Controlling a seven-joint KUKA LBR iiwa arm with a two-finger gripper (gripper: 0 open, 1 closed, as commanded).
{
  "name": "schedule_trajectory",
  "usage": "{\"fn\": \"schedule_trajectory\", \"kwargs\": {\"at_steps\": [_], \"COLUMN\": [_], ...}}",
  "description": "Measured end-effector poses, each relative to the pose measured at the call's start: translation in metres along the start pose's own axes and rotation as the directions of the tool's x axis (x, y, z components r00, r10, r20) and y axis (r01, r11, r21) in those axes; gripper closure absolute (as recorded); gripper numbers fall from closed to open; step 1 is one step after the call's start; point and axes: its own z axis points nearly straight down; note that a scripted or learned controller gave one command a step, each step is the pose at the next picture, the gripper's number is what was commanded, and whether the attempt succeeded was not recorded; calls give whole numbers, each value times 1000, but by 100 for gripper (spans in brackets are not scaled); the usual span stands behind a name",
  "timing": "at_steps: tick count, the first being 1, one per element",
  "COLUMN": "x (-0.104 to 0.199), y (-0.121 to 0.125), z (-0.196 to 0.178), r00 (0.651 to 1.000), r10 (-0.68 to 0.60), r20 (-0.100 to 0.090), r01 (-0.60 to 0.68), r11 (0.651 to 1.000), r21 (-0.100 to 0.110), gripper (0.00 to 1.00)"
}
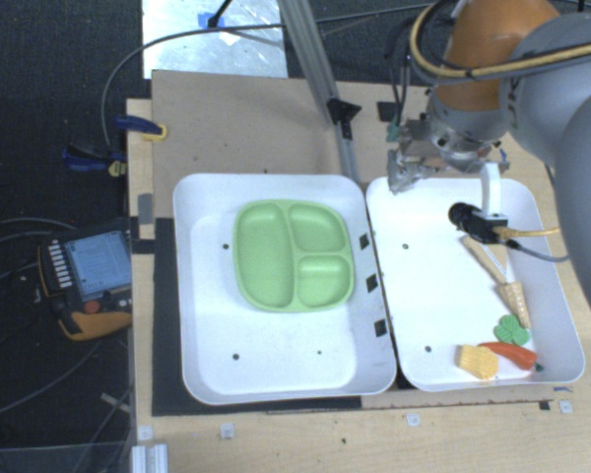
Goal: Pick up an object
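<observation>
My gripper (403,177) hangs over the far left corner of the right bin (424,294), with nothing visible in it. The loose objects lie well away from it, along the bin's right and near side. A tan stick (485,261) lies slanted, and a ribbed tan cone (515,304) sits just below it. Nearer the front corner are a small green piece (512,330), a red-orange pepper-like piece (510,355) and a yellow block (478,362).
The left bin (207,343) holds a green divided plate (294,255) in its far half. Between the two bins run their raised rims with black clips (371,282). A slanted metal pole (315,67) stands behind the bins.
</observation>
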Motion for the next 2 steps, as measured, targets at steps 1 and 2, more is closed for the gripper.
{"fn": "schedule_trajectory", "kwargs": {"at_steps": [1,2], "x": [59,119], "y": [-3,-20], "z": [7,10], "r00": [1000,1000], "r10": [-1,-1], "r20": [-1,-1], "r01": [1,1], "r11": [1000,1000], "r21": [1,2], "gripper": [100,100]}}
